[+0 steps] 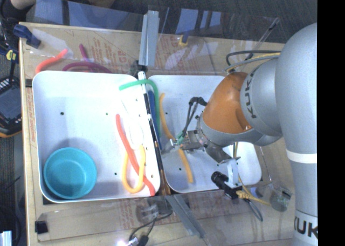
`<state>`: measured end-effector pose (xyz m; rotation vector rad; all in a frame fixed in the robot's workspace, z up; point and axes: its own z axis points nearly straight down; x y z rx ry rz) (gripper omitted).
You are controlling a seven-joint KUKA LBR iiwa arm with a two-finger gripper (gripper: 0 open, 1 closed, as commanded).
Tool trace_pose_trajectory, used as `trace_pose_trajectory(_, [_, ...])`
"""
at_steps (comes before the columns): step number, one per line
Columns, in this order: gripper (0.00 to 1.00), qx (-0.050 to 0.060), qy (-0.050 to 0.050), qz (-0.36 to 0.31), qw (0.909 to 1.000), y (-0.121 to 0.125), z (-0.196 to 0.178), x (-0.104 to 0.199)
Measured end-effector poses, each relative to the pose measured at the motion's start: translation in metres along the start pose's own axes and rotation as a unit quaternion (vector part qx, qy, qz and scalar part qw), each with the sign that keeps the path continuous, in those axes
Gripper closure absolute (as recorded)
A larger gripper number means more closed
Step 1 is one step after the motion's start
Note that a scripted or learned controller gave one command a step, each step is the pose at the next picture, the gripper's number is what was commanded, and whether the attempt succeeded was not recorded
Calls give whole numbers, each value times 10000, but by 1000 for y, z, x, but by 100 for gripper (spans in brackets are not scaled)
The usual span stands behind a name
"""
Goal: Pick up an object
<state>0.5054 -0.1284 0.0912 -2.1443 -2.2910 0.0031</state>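
Bright, even overhead light, soft shadows in the white bins, glare on the clear front panel.

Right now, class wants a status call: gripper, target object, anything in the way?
Gripper low in right bin, at its left side. Yellow strip directly beneath, grasp unconfirmed. Blue bowl and orange strip sit in left bin.

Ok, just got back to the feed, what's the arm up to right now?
The grey KUKA arm with the orange band is reaching into the right white bin, its gripper low over a thin yellow flexible strip lying near the bin's left wall. Whether it has hold of the strip can't be told from this angle. In the left white bin sit a round blue plastic bowl, an orange and a yellow looped cord, and a green strip draped at the divider.
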Motion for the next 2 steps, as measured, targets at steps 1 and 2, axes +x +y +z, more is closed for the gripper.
trace_pose_trajectory(1, [100,1,-10,-27,10000,0,-10,-1])
trace_pose_trajectory(2, [100,-17,-12,-1654,9862,36,-118,6])
